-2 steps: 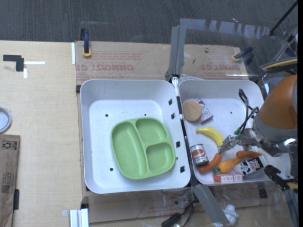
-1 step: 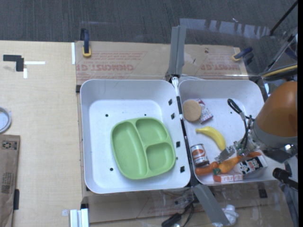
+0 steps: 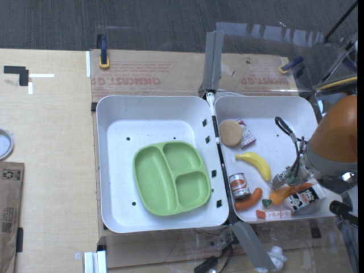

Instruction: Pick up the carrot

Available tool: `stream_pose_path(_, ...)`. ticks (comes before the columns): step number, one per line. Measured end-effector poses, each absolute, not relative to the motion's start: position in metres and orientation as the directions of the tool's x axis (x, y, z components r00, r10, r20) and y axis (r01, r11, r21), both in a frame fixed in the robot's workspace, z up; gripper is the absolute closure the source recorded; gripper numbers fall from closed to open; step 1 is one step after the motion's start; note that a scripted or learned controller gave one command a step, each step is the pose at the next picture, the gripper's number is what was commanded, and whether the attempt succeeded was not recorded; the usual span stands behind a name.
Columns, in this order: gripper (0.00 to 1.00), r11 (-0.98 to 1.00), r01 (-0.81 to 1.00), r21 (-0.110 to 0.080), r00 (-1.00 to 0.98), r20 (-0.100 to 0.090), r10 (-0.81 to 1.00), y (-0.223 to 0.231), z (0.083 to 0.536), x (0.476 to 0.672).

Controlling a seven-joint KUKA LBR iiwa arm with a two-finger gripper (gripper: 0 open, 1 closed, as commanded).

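The carrot (image 3: pixel 286 193), orange with a green top, lies near the front of the right bin (image 3: pixel 267 104), between a red sausage-like item (image 3: pixel 248 199) and a white and black box (image 3: pixel 305 198). My gripper (image 3: pixel 286 178) is low in the bin, right over the carrot's upper side and green end, and seems to touch it. The carrot still rests on the bin floor. The arm's orange band (image 3: pixel 340 131) rises at the right and hides the bin's right edge.
The right bin also holds a banana (image 3: pixel 255 164), a small can (image 3: pixel 239 185), a round tan cookie (image 3: pixel 230 133), a small packet (image 3: pixel 247 134), a black-handled utensil (image 3: pixel 286 128) and a red and white wrapper (image 3: pixel 273 214). A green divided plate (image 3: pixel 149 178) sits in the left bin (image 3: pixel 114 152).
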State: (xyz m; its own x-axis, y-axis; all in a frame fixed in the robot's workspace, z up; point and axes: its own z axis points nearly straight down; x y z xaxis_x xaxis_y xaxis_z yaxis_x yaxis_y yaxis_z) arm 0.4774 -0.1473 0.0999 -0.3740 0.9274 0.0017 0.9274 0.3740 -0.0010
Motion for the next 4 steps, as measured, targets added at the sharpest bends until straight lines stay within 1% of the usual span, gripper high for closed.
stream_pose_path(1,0.00,0.374,0.927,-0.001,-0.374,0.002,0.927,-0.147,0.100,0.477)
stream_pose_path(2,0.00,0.603,0.798,0.001,-0.603,-0.002,0.798,-0.191,0.168,0.478)
stream_pose_path(3,0.00,0.724,0.689,0.001,-0.724,-0.003,0.689,-0.185,0.252,0.479)
stream_pose_path(4,0.00,0.723,0.691,0.000,-0.723,0.000,0.691,-0.146,0.229,0.479)
